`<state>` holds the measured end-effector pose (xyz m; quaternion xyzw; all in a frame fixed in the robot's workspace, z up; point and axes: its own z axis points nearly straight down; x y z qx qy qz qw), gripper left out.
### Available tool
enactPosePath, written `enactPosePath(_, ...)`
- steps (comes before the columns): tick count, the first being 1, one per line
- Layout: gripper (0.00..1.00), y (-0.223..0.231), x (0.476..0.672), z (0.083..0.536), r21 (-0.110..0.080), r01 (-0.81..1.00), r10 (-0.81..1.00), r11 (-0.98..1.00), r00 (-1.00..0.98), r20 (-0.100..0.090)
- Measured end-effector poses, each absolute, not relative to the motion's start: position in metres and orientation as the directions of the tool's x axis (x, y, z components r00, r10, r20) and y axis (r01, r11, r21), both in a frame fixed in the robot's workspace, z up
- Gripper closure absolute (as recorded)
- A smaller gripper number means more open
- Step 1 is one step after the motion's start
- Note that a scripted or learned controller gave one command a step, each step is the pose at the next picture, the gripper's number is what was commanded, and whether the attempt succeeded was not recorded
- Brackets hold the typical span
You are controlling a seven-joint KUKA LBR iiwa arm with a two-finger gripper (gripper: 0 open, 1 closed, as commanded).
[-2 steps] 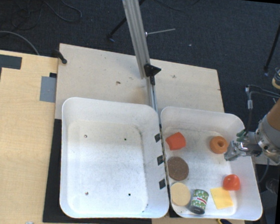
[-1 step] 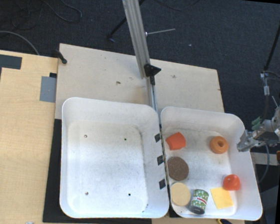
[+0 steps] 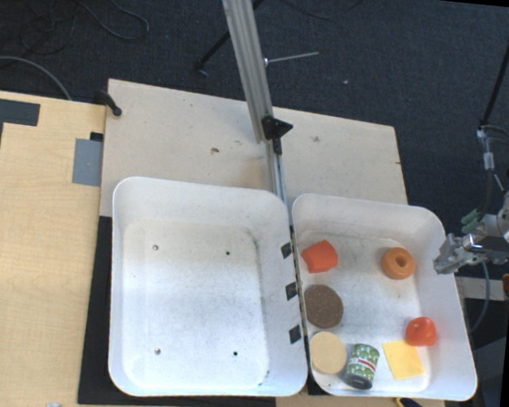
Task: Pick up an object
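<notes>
Dark floor and cables ring the desk [image 3: 243,142]; nothing has been picked yet.
We see the gripper [image 3: 468,250] parked at the right edge, just outside the right bin [image 3: 372,211], carrying nothing; whether it is spread or pressed together we cannot tell. All candidates lie in that bin: an orange block [image 3: 320,257], an orange ring [image 3: 398,263], a brown disc [image 3: 323,306], a tan disc [image 3: 328,352], a small can [image 3: 362,366], a yellow slab [image 3: 403,360] and a red piece [image 3: 421,331]. We judge the reach, descent, grasp and lift all remain. No objects lie in the left bin [image 3: 142,231].
</notes>
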<state>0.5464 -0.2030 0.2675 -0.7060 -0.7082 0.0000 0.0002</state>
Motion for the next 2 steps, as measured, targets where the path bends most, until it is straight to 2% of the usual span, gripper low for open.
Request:
enactPosePath(1, 1.0, -0.149, 0.548, 0.272, -0.003, 1.0, 1.0, 0.005, -0.005, 0.003)
enactPosePath(2, 1.0, -0.096, 0.538, 0.261, -0.005, 1.0, 1.0, 0.005, -0.005, 0.003)
